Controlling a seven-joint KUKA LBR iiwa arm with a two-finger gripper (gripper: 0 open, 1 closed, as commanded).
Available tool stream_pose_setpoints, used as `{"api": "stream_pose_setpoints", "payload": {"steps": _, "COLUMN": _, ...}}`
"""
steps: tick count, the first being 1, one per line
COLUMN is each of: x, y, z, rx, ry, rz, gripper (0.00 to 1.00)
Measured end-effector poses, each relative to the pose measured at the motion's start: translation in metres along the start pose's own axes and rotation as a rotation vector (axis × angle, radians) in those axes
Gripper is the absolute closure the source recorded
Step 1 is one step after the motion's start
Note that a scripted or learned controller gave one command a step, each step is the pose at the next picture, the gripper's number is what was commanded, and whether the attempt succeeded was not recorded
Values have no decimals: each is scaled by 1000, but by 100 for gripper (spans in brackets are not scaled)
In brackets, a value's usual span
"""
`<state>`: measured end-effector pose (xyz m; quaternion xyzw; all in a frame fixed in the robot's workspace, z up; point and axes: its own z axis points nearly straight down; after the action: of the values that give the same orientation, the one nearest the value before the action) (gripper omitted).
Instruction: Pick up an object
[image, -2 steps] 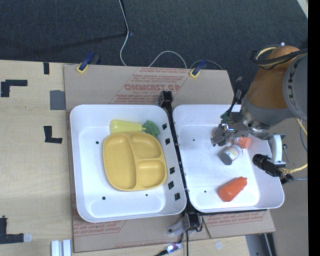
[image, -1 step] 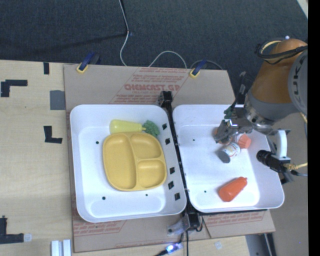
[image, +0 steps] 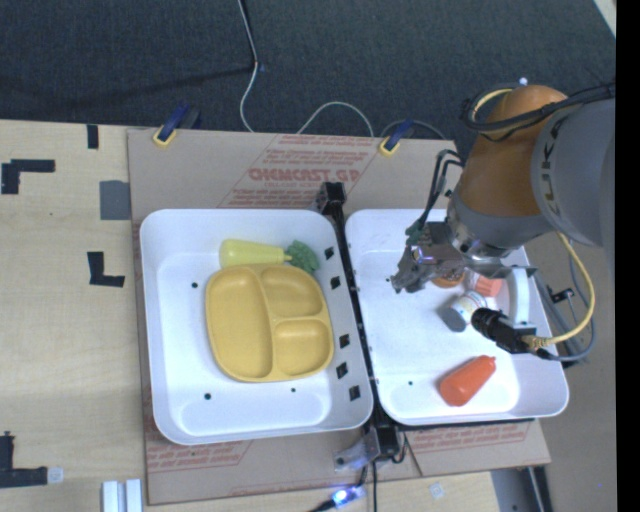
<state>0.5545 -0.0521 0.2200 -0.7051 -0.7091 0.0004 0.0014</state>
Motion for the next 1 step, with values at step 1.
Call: {"api": "stream_pose_setpoints", "payload": {"steps": 1, "x": 61, "y": 3, "z": -9, "rx": -2, "ry": 1, "rz": -3, "gripper": 100}}
